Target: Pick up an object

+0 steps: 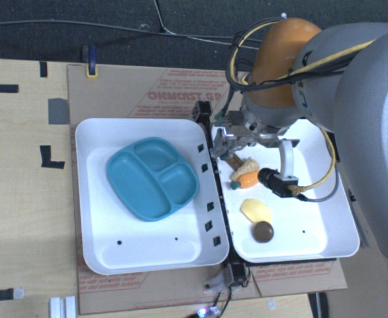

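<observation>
Reaching down into the right bin (339,240), with the gripper (237,152) low at its upper-left corner, just above a small cluster of objects. Cannot tell how the fingers stand; hidden under the wrist and cabling. Nothing seen lifted, so the pick judged not yet made. Lying just below the gripper: a brown piece (234,159), a pale piece (248,166) and an orange piece (247,181), touching or nearly so. Further down the same bin, well apart from the gripper: a yellow object (255,211) with a brown ball (263,232) just beside it. Resting in the left bin (88,197): a blue divided tray (153,177). Tight quarters at the cluster, close against the wall between the bins; more open floor toward the right bin's lower right. Still to do: closing on one piece and raising it.
</observation>
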`<state>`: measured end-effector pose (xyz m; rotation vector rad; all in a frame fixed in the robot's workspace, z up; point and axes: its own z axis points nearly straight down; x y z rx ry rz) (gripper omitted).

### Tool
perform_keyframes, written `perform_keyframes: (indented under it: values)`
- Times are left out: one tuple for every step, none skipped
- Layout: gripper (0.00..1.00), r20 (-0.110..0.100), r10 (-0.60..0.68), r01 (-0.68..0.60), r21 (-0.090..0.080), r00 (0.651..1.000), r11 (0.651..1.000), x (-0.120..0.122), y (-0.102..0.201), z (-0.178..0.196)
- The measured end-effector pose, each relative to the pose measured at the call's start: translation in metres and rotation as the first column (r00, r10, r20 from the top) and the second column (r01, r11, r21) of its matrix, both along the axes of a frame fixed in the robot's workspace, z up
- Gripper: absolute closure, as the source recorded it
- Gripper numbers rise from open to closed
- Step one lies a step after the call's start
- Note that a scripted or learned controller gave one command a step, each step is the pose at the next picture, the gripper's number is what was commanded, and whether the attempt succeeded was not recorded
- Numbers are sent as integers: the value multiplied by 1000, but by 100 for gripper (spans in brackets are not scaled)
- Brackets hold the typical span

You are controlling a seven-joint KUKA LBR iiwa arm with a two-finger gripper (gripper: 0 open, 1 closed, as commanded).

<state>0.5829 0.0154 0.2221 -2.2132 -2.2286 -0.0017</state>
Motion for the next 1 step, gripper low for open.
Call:
perform_keyframes:
  values:
    - [100, 0, -1, 1, -1, 1000, 1000, 17, 43, 7]
